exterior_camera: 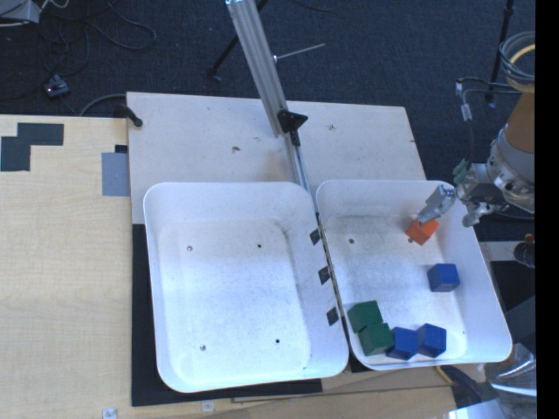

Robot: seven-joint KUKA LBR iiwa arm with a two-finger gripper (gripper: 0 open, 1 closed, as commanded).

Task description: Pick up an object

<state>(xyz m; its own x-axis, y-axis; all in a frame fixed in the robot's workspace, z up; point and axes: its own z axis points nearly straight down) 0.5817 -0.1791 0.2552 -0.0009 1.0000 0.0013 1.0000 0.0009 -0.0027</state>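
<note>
Camera view looks down at a slant on the worktop (218, 129), which carries two shallow white bins side by side. From the right edge of the frame the arm (515, 160) reaches in, and its end effector (434, 212) is over the upper right part of the right bin (376, 203). An orange block (422, 230) is at the tip of the end effector, tilted, and it looks clamped between the two fingers, a little above the bin floor.

Lower in the same bin, toward the right wall, a blue cube (444, 277) lies alone, well apart from the others. Along the bottom of this bin four more blocks lie close together in a row: two green blocks (370, 326) on the left, touching one another, then two blue blocks (417, 340) just beside them.

To the left, in the middle of the frame, is the left bin (166, 208). A grey metal rail (260, 68) goes from the top centre of the frame down to the place where both bins meet. At the far left lies a light wooden board (61, 269).
</note>
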